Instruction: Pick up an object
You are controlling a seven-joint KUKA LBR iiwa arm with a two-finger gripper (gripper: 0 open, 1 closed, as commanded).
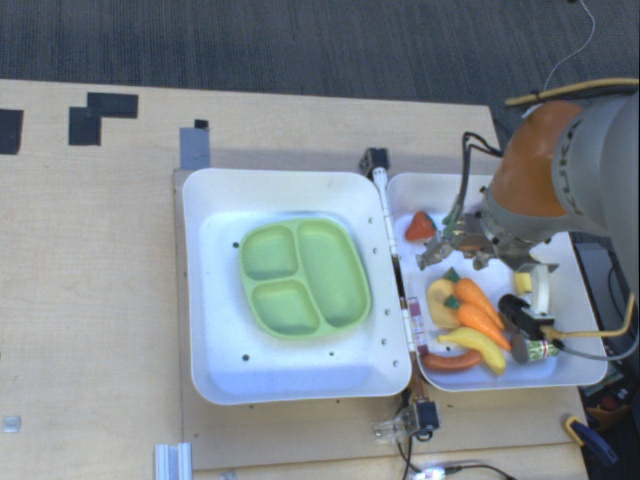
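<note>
Two bins are set side by side on the bench [90, 298]. In the left bin [215, 358] a divided plate [303, 278] is placed near the middle. In the right bin [580, 368] several toy foods are gathered: a strawberry [420, 226] is found at the far left, a carrot [478, 306] lies nearer, and a banana [478, 344] is laid nearer still, with a sausage [450, 361] against the near wall. The arm [560, 168] is extended from the right over the far part of the right bin.
</note>
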